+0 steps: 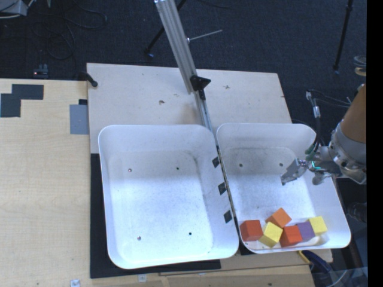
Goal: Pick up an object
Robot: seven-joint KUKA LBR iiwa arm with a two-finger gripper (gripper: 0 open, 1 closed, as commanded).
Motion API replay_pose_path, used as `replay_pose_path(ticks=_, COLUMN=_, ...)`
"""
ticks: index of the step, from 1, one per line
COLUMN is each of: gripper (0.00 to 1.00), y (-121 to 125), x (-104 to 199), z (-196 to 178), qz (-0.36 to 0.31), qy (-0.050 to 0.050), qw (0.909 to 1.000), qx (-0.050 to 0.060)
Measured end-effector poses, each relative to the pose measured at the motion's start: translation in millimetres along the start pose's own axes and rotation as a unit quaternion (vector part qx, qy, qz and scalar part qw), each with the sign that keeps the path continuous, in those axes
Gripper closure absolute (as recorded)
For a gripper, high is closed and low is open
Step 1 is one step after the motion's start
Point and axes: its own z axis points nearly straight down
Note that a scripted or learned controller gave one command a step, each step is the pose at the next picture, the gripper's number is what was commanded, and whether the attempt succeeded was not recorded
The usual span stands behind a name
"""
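Note:
Several small blocks lie bunched at the near edge of the right bin (263, 130): a red block (251, 229), an orange block (279, 217), a yellow block (271, 234), a second red-orange block (291, 235), a purple block (306, 230) and another yellow block (318, 225). My gripper (305, 172) hangs over the right side of that bin, above and behind the blocks. Its fingers are spread apart with nothing between them.
The left bin (119, 142) sits beside the right one, parted by a shared rim with black clips (220, 187). A slanted aluminium rail (179, 46) rises behind the bins. A pale wooden bench surface (42, 178) lies to the left.

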Motion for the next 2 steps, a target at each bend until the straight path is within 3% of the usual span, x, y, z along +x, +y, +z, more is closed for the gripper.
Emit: replay_pose_path(ticks=2, gripper=0.00, y=0.0, x=0.0, z=0.0, qz=0.000, qy=0.000, qw=1.0000, qx=0.000)
